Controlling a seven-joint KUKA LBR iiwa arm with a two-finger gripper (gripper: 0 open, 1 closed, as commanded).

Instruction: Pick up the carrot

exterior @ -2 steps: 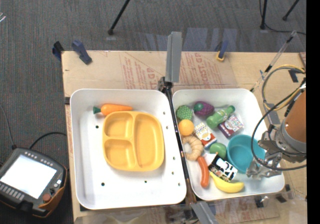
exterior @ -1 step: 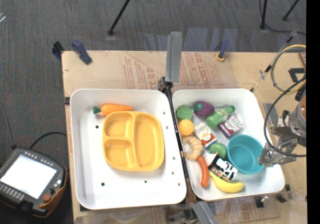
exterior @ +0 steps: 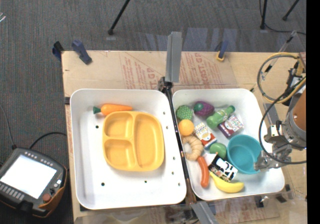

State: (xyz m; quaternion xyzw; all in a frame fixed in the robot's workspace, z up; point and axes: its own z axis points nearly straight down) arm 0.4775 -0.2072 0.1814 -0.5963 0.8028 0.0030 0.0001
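Two shallow white bins sit side by side on the bench. The left bin (exterior: 85,168) holds a yellow divided plate (exterior: 133,140) and the carrot (exterior: 113,109), which lies on the bin floor just beyond the plate's far edge, its green top pointing left and its orange body pointing right. The right bin (exterior: 250,99) is crowded: a green broccoli-like piece (exterior: 184,113), a purple piece (exterior: 203,108), a green bottle (exterior: 220,115), an orange ball (exterior: 186,127), small printed cartons (exterior: 231,125), a beige ring-shaped toy (exterior: 193,146), a red sausage-shaped piece (exterior: 203,171), a banana (exterior: 227,185) and a teal bowl (exterior: 244,153). The gripper (exterior: 265,162) hangs over the right bin's right side, just beside the teal bowl's rim, well apart from the carrot, which is across in the other bin. Whether the pincer is wide or narrow cannot be told from this view, and nothing shows in its grasp
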